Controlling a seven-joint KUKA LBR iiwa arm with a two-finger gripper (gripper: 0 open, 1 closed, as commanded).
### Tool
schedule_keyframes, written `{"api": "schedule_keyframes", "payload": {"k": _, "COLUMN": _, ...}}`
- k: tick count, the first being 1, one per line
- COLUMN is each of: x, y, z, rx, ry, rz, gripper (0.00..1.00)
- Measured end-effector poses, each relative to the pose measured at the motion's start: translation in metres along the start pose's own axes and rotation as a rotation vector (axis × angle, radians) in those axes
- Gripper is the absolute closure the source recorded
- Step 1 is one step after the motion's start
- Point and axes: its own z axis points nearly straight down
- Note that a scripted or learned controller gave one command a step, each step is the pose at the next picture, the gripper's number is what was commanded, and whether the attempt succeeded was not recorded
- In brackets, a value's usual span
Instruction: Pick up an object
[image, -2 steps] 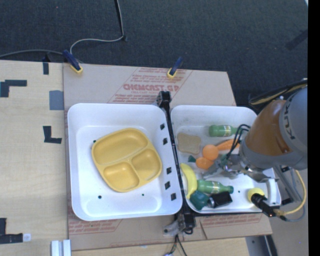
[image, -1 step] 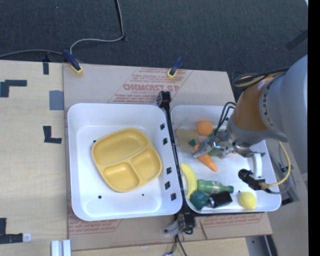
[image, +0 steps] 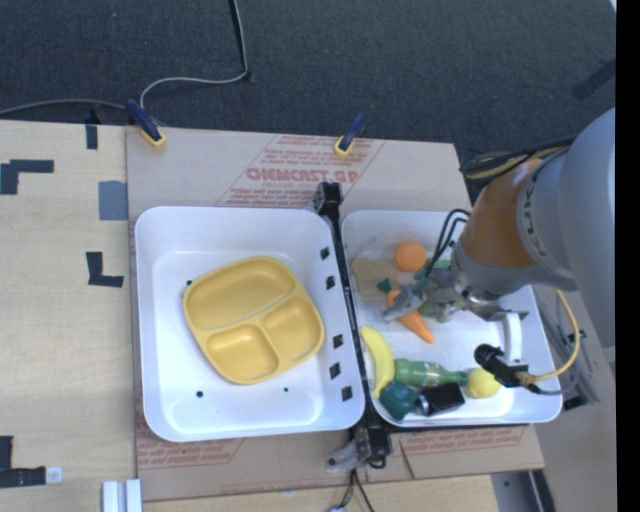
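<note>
The carrot (image: 417, 324) lay in the right bin (image: 540, 405), just below the gripper (image: 415, 298) and near an orange ball (image: 409, 256). It looked light, stiff and slick, best pinched across its thick end. Whether the jaws were released or clenched could not be told. A banana (image: 376, 358) lay below-left.

Right bin's (image: 545, 330) clutter — an orange ball (image: 409, 255), a carrot (image: 417, 325) lying slantwise beneath it; a banana (image: 377, 357), green bottle (image: 428, 375) and lemon (image: 483, 383) along the near wall.
</note>
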Motion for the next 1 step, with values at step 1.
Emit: {"api": "schedule_keyframes", "payload": {"k": 1, "x": -0.0003, "y": -0.0001, "z": -0.0094, "rx": 0.001, "ry": -0.001, "rz": 0.0, "gripper": 1.0}}
